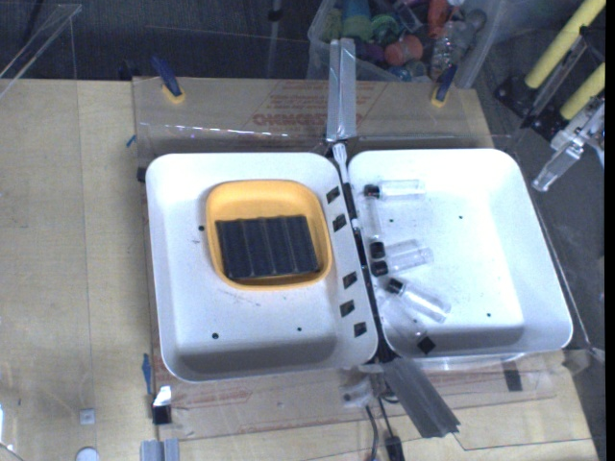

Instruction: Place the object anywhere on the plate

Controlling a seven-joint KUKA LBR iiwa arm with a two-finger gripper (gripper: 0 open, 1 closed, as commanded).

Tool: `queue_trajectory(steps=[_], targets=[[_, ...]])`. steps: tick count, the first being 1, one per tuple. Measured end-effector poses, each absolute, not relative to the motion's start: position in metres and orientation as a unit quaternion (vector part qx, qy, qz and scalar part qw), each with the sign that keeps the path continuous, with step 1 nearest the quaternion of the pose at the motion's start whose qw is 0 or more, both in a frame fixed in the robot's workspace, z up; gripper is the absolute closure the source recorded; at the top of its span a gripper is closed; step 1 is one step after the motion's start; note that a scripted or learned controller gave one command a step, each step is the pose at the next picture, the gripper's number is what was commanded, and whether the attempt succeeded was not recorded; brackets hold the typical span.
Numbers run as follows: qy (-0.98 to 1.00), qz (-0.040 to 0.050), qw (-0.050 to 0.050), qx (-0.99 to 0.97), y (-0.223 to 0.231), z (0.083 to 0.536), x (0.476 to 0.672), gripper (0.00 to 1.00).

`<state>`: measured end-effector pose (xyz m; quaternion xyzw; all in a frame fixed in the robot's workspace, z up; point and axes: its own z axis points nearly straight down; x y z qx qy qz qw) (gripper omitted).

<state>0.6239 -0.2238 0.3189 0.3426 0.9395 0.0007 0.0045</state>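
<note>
Camera view: two white bins, arm parked far right.
Gripper (575, 147) at far right edge, off the bins; its state I cannot tell. Yellow plate (219, 203) carries dark ridged object (267, 246), left bin (178, 334). Clear vials (408, 254) in right bin (500, 248).

Arm: barely in frame at upper right edge, only a pale metallic part showing.
Gripper (574, 147): angled down-left, raised well off to the right.

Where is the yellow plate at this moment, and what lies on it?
The yellow plate sits in the left bin, toward its back and close to the divider between both bins. A dark ribbed block lies on it.
</note>
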Motion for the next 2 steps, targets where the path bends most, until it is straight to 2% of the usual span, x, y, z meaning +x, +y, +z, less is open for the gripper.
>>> queue_trajectory(steps=[1, 2], targets=[[0.926, 0.0006, 0.002, 0.377, -0.224, 0.337, 0.600, 0.00], [0.925, 0.0008, 0.001, 0.380, -0.222, 0.326, 0.576, 0.00]])
